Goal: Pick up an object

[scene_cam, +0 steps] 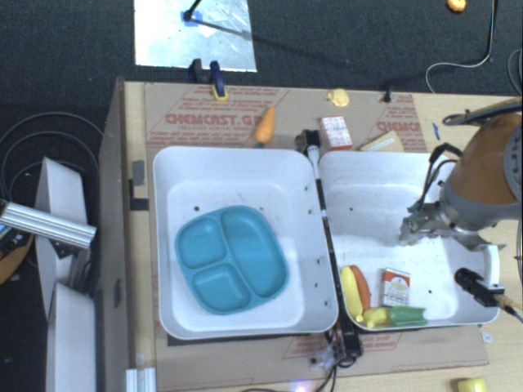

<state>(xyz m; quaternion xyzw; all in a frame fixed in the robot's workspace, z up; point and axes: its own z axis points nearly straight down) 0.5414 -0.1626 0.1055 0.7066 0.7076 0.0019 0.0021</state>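
Observation:
My gripper (411,230) hangs low over the middle of the right bin (368,188), above bare white floor, with nothing seen in it. Toy food lies along that bin's near edge, well apart from the gripper: a yellow banana-like piece (350,286), an orange-red piece (363,287) beside it, a small red and white box (395,287), a green piece (407,315) and a small yellow piece (374,317). The grey arm with its orange band (490,166) reaches in from the right.
The left bin (212,178) holds a blue divided plate (231,257). On the cardboard behind the bins lie an orange carrot (264,125), a small pink box (336,132), a pale card (384,143) and a yellow lump (338,98).

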